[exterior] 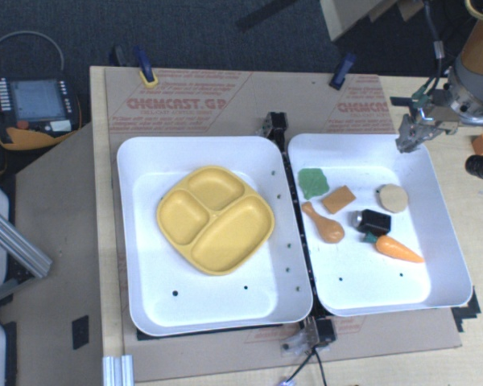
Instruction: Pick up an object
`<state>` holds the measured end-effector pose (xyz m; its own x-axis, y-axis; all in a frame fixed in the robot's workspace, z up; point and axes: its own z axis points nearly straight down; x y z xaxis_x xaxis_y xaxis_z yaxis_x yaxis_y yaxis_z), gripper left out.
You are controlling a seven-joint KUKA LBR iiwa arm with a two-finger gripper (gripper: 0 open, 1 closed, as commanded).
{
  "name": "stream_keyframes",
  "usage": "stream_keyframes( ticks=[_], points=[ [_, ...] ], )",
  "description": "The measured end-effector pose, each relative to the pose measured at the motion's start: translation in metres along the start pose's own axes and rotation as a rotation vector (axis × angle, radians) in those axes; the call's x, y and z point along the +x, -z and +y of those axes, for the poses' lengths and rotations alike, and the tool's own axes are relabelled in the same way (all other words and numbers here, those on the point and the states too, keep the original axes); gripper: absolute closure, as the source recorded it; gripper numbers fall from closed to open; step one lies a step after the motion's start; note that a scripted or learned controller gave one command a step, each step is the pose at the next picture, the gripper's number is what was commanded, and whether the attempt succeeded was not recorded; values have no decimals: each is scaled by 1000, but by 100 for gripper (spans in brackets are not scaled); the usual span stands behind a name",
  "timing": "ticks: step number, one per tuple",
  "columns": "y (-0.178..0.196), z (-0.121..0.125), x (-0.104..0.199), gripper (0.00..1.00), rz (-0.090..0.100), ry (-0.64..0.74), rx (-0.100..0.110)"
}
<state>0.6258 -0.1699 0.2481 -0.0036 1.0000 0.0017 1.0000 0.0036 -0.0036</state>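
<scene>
The 2 shallow white bins sat side by side on a brown cardboard sheet (pixel 225 95) printed in faded red with "CHEMCAST GP", readable above the left bin and only partly above the right. The left bin (pixel 137 240) held a yellow plastic plate with 3 compartments (pixel 216 219). The right bin (pixel 435 272) held a green leafy piece (pixel 312 182), a tan square cracker-like piece (pixel 338 199), a tan wooden-looking spoon shape (pixel 324 224), a round beige disc (pixel 392 198), a small black block (pixel 374 220) and an orange toy carrot (pixel 399 249) just beside that block. The gripper (pixel 408 139) hung over the right bin's far right corner, apart from every object; how its jaws stood could not be told.
</scene>
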Motion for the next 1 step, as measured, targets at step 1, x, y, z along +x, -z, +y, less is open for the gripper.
stream_keyframes(
  ticks=[1],
  points=[
    [4, -19, 47, 100, -1, -3, -1]
  ],
)
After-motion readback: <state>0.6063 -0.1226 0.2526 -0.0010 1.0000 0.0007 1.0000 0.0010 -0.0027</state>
